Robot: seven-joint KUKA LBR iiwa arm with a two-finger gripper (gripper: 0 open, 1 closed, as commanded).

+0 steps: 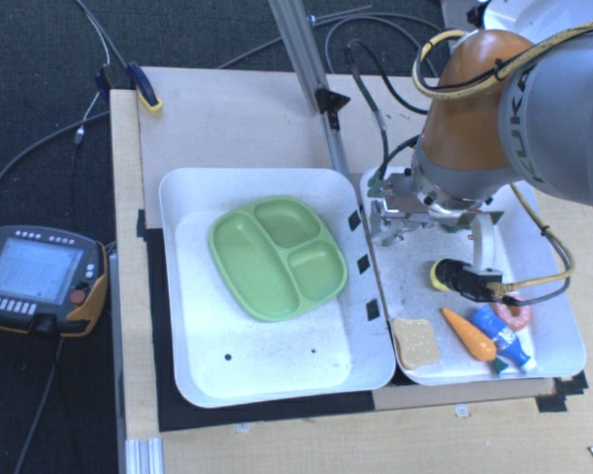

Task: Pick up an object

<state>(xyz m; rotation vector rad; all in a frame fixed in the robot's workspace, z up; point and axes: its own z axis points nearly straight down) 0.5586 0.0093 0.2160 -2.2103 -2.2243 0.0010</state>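
1. Grey arm with an orange band point(479, 92) reaches in from the right. Its two-finger gripper point(415, 223) hangs over the far half of the right-hand shallow white bin point(565, 361), close to the wall it shares with the left-hand shallow white bin point(267, 371)
2. Claw state: cannot tell whether it is wide or narrow, as the wrist body covers it from this angle. No object seen in its grip
3. Candidates, near end of the right-hand bin:
   - tan square slice of toy bread point(415, 343), in the near corner by the shared wall
   - orange toy carrot point(468, 334), just beside the bread
   - blue bottle-shaped toy point(502, 338), touching or just beside the carrot; cannot tell which
   - all three lie apart from the gripper, on its near side
4. Left-hand bin: pale green three-compartment plastic plate point(277, 257), lying flat near the middle
5. Step in hand, as judged: approach and choice of target; nothing is lifted yet
6. Next move, as judged: shift toward the near end and centre over one item. The carrot and the blue toy are crowded together, so the bread looks the cleaner target, though it is flat and low for a pinch
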